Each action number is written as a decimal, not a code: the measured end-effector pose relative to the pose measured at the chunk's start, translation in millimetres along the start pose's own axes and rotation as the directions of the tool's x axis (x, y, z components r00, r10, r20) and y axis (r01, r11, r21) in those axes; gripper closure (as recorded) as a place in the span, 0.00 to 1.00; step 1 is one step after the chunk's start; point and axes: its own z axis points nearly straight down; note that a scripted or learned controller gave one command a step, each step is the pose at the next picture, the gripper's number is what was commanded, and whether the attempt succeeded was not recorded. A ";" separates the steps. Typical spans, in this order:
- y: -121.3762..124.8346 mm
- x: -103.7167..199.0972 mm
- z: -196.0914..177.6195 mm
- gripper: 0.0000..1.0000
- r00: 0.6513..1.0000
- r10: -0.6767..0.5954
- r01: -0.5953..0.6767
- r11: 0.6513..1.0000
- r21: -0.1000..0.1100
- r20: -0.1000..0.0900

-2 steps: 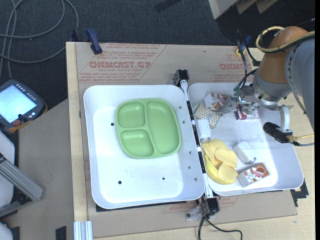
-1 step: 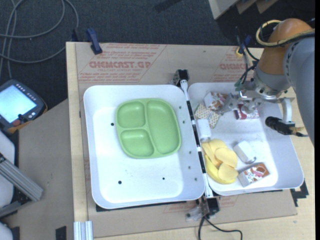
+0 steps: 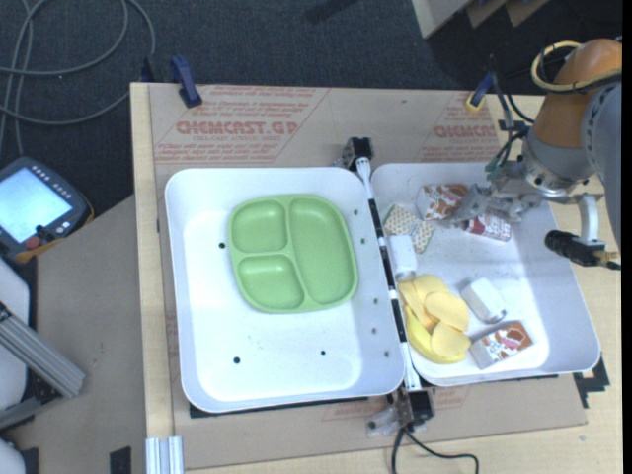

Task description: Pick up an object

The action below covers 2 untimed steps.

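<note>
Camera view: tool (image 3: pixel 481 203) over packet (image 3: pixel 488 226) (right bin (image 3: pixel 553 354))

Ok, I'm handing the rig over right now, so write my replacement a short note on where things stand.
Gripper: low at the back of the right bin, over the red and white packets; nothing visibly between its fingers.
Things: yellow banana toy, small grey block and red carton at the front of the right bin; green divided plate in the left bin.
Done: no pick visible yet.
Left: grasp and lift one object.
</note>
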 end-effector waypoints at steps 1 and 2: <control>0.2 1.0 -12.2 1.00 1.000 -0.002 0.002 1.000 0.002 0.000; -0.4 -0.5 -11.7 0.00 1.000 -0.002 0.002 1.000 0.002 0.003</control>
